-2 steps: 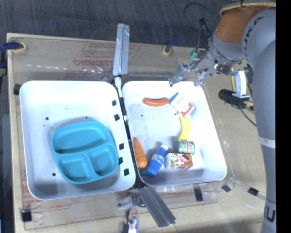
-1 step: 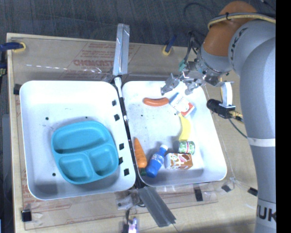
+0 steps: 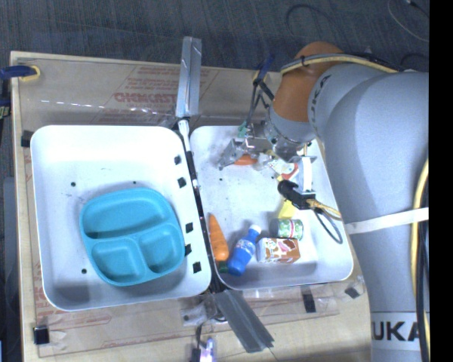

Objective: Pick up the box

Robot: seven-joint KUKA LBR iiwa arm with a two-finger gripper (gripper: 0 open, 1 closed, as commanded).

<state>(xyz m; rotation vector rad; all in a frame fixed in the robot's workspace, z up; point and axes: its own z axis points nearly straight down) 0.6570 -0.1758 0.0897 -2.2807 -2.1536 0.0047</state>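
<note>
The box is a small red and white carton lying flat near the front edge of the right bin. My gripper is low over the far part of that bin, well behind the box and apart from it. A small orange thing shows right at the gripper's tip; whether it is gripped or just lies under it, I cannot tell.
Beside the box are a blue bottle, a carrot along the bin's left wall, and a green and yellow can just behind the box. A blue divided plate lies in the left bin.
</note>
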